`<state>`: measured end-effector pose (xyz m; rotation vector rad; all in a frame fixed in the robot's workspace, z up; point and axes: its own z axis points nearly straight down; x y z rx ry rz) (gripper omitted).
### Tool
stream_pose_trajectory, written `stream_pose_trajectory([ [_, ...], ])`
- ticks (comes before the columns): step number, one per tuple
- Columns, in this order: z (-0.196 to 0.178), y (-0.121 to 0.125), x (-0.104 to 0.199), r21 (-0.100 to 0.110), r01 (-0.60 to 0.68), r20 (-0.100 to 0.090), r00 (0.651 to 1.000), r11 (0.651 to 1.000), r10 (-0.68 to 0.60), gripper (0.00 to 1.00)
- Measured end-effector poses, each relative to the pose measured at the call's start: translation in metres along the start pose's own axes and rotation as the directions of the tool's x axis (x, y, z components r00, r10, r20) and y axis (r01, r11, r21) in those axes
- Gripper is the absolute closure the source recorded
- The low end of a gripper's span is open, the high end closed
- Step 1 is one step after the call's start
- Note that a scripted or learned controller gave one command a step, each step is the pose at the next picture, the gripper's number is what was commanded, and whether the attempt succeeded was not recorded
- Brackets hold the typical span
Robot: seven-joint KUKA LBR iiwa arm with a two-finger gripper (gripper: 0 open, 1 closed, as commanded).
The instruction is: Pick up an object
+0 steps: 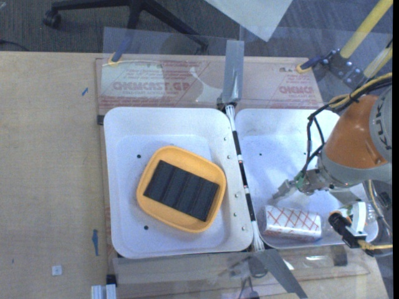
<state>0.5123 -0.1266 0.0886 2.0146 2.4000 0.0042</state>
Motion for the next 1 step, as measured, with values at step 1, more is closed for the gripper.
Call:
stream_pose_trajectory([
  [1, -0.001, -0.0276, 0.0034, -0.008, 0.061, 0.001, 0.998, 0.998, -0.061, 0.0],
])
